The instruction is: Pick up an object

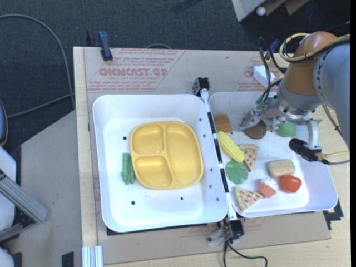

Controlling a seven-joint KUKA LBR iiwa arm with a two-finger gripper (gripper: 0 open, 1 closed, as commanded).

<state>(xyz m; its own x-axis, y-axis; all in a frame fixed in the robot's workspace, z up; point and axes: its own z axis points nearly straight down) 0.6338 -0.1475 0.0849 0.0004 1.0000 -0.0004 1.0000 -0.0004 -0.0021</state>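
Overhead, the gripper [257,118] hung low in the right bin [322,196].
It sat over a brown round piece [256,130] beside a green item [287,129]; its grip state could not be told.

Glossy yellow plastic tray [166,153], matt white bins [105,149]

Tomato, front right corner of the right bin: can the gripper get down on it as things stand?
Probably yes. The tomato lies uncovered with nothing stacked on it; the gripper is over the bin's far end. The bread roll and a small cupcake-like toy sit close beside it, so finger clearance looks tight.
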